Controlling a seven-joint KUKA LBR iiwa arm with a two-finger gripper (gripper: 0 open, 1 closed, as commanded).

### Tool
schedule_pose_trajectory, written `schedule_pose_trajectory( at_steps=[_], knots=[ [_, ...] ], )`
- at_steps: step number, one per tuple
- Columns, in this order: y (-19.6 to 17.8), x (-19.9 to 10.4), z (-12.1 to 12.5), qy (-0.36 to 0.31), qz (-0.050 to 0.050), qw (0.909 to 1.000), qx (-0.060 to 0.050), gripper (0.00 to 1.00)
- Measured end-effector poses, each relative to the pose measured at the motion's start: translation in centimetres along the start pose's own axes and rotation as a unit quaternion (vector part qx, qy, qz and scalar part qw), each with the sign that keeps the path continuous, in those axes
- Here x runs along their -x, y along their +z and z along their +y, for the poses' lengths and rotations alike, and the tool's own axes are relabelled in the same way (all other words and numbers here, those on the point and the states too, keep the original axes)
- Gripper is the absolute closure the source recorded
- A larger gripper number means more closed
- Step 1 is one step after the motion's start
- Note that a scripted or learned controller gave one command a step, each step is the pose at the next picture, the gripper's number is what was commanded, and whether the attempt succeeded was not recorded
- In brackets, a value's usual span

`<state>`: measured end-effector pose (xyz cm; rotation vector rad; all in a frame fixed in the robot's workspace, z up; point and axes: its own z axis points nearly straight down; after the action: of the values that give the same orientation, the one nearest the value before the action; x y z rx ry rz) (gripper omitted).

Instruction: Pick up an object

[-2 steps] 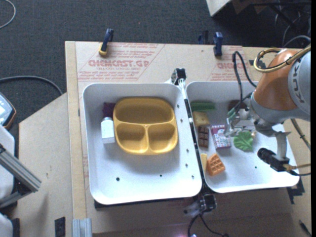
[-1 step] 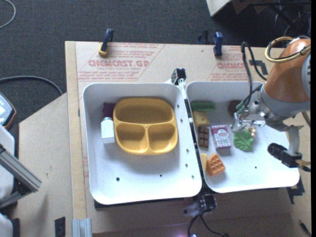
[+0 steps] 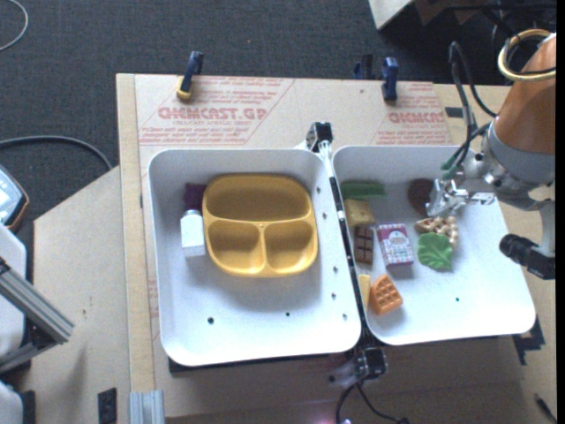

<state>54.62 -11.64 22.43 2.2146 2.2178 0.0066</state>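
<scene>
The bench carried 2 shallow white bins side by side, the left bin and the right bin, touching along their shared inner walls. The grey arm with its orange band reached in from the right and hung over the upper right part of the right bin.

In the left bin lay a yellow divided tray with 3 compartments, filling much of the middle. Just beside its left edge stood a small white bottle, with a dark purple item just above it, partly hidden by the tray.

The gripper sat low in the right bin, just above a tan pretzel-like piece and beside a dark brown round piece. Whether its fingers were open or closed could not be told, and nothing could be seen held between them.

The remaining toy food items were clustered in the left half of the right bin: a green leaf below the pretzel, a pink carton, an orange waffle near the front, a tan block, a brown chocolate bar and a green strip at the back.
</scene>
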Motion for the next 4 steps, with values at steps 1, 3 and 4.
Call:
schedule_pose_trajectory(
  at_steps=[1,3,4],
  knots=[
    [-0.1,0.0,0.1,0.000,0.001,1.0000,-0.002,1.00],
    [1.1,-4.3,8.5,-0.002,0.001,1.0000,-0.001,1.00],
    [-1.0,-3.7,8.5,0.000,0.000,1.0000,-0.001,1.00]
  ],
)
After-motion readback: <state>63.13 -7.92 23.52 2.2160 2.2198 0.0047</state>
